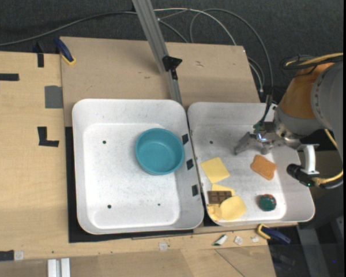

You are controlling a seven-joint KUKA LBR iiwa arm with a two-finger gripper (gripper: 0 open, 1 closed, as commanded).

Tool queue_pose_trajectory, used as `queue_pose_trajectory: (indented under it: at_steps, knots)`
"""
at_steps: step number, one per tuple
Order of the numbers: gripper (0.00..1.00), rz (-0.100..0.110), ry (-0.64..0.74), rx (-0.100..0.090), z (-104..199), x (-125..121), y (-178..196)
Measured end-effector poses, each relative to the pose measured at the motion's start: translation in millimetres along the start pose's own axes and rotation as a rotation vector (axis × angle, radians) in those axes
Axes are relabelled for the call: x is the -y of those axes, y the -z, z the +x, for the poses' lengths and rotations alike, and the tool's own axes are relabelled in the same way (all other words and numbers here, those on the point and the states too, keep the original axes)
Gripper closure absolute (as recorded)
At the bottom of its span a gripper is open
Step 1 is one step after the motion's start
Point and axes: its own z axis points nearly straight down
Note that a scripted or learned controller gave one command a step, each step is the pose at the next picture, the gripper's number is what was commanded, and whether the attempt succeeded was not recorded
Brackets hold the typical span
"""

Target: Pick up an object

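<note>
- No brand or writing can be read anywhere.
- The left bin [92,154] holds a teal bowl [159,150], left of the divide.
- Right of the bowl, the right bin [219,120] holds a yellow square [215,169], brown block [219,197], orange piece [263,167] and green ball [267,201].
- The gripper [255,142], fingers spread and pinching nothing, hangs just above the orange piece.

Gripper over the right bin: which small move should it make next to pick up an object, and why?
Probably a short move toward the orange block and then down. The gripper hangs over bare floor in the right bin with nothing between its fingers, and that block lies closest to it, apart from the yellow pieces and the small green object.
</note>
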Motion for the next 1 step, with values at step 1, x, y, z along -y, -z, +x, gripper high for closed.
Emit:
queue_pose_trajectory:
  at_steps: [1]
  knots:
    - [1.00,0.000,0.001,-0.001,0.6,-0.4,11.8]
